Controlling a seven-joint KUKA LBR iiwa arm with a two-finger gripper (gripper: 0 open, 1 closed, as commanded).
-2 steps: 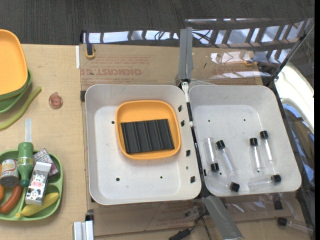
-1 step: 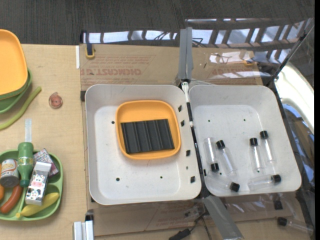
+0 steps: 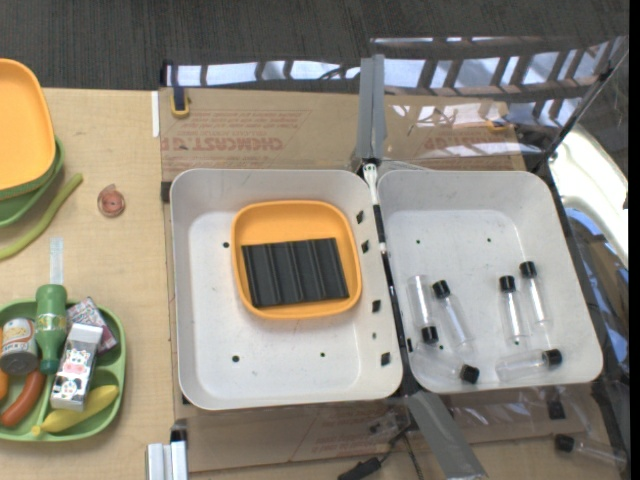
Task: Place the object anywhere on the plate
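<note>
**Bench check: black slab on the plate, tubes loose in the neighbouring bin**

The gripper's state cannot be told from this vantage, so positions are given by the side the arm reaches in from.

1. The shallow white bin on the arm's side (image 3: 450,218) contains several clear plastic tubes with black caps (image 3: 448,313). They lie flat and scattered over its nearer half. Some lie in near-parallel pairs, and one lies crosswise close to the front wall.
2. The shallow white bin farther from the arm (image 3: 280,363) contains the orange, rounded-rectangle plastic plate (image 3: 295,213). It sits flat toward the back of that bin, apart from the walls.
3. A black, ribbed, rectangular slab (image 3: 297,273) lies flat on the plate. It is inside the rim and covers most of the plate's floor.
4. Both bins stand touching side by side on a brown cardboard sheet (image 3: 260,133).
5. Beyond the far bin, on the wooden bench top (image 3: 110,258), stands a green compartment tray of toy food (image 3: 60,368). A stack of orange and green dishes (image 3: 20,138) sits at the back corner, with a small pink round item (image 3: 111,201) between them.
</note>
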